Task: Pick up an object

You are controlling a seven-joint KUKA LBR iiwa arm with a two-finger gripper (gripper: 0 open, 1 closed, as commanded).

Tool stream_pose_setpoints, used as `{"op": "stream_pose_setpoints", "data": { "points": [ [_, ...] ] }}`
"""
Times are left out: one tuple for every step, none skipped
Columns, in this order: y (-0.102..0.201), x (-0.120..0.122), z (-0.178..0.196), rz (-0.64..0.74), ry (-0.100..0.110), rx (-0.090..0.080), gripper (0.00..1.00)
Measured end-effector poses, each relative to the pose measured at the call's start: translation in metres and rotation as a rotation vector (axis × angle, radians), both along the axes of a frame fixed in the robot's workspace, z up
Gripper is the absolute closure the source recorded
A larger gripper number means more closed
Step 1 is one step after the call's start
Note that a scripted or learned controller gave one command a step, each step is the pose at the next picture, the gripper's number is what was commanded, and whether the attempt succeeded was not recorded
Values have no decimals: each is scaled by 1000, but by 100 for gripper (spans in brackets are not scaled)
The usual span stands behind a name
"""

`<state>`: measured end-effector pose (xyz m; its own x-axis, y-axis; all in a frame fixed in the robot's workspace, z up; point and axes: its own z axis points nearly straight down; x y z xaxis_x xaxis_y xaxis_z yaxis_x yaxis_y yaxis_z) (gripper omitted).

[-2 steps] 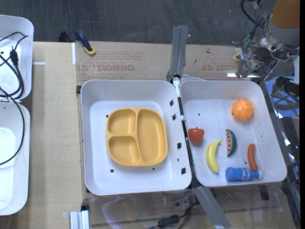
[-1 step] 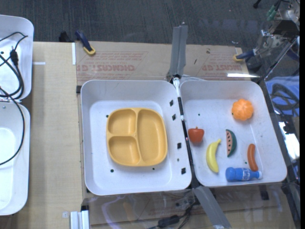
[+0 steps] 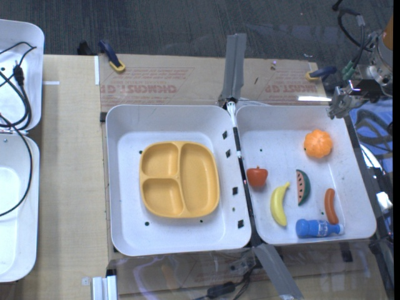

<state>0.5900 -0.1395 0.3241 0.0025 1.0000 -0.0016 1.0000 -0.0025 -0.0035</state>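
Fixed above the desk (image 3: 69,167), looking down at a slant. Far enough back to take in both bins whole: left bin (image 3: 119,167) near centre, right bin (image 3: 356,224) toward the right side. Desk's far edge up top, near edge along the bottom, dark floor (image 3: 156,11) beyond.

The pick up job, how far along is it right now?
Nothing looks done: the orange, tomato, banana, watermelon slice, sausage and blue bottle all lie in the right bin. The pincer sits at that bin's far right corner, apart from them. Reaching, grasping and lifting remain.
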Motion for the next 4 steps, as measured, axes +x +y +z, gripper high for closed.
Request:
{"op": "stream_pose_setpoints", "data": {
  "points": [
    [-43, -101, -8, 2, -1, 0, 100],
    [3, -110, -10, 4, 0, 1, 100],
    [-28, -112, 20, 1, -2, 0, 100],
    [26, -112, -55, 3, 0, 1, 100]
  ]
}}
